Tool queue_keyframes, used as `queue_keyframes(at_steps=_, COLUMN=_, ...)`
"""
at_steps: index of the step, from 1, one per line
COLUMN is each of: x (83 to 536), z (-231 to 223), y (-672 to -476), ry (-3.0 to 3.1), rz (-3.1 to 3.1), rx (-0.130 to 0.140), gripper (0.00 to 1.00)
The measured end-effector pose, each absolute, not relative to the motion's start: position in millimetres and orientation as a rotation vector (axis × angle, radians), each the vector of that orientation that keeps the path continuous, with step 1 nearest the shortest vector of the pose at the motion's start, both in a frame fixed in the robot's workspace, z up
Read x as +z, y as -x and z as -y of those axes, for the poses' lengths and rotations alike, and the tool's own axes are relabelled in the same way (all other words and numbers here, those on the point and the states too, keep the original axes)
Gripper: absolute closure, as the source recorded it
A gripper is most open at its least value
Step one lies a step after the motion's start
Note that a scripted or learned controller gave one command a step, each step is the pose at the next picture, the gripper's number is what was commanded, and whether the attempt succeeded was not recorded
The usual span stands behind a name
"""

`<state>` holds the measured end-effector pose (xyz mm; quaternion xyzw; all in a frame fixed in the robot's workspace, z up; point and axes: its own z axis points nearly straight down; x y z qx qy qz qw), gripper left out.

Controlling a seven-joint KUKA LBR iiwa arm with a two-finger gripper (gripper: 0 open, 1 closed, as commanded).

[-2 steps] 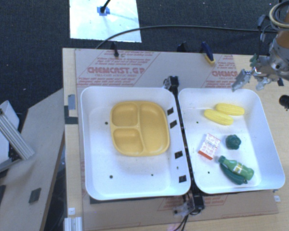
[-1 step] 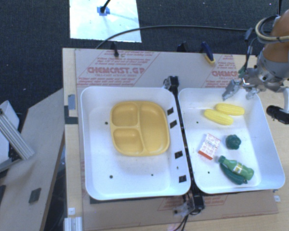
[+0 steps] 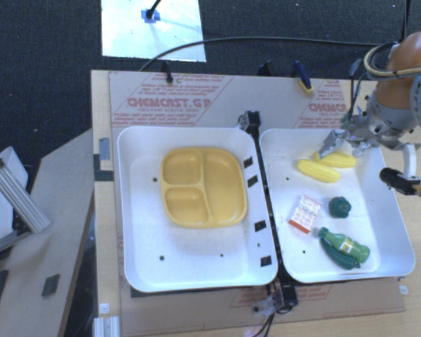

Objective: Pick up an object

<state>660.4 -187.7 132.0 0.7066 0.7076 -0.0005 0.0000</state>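
Note:
My gripper point(image 3: 345, 144) hangs over the far part of the right bin point(image 3: 389, 220), its fingers spread apart with nothing between them. Just below it lie two yellow banana-like pieces, one point(image 3: 318, 170) nearer the middle and one point(image 3: 338, 161) right under the fingertips. A small dark green pepper point(image 3: 339, 206) sits further forward. A red and white packet point(image 3: 305, 213) lies left of it. A green bottle with a yellow label point(image 3: 344, 248) lies on its side near the bin's front.
The left bin point(image 3: 137, 258) holds a yellow divided plate point(image 3: 202, 187). A black divider point(image 3: 262, 195) runs between the bins. Cables cross the board behind them, and a blue clamp point(image 3: 303, 76) sits at the back.

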Motion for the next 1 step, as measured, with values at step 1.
queue_keyframes(at_steps=1, x=105.7, z=188.3, y=-665.5, ry=-2.207, rz=-2.216, rx=0.013, gripper=0.00)
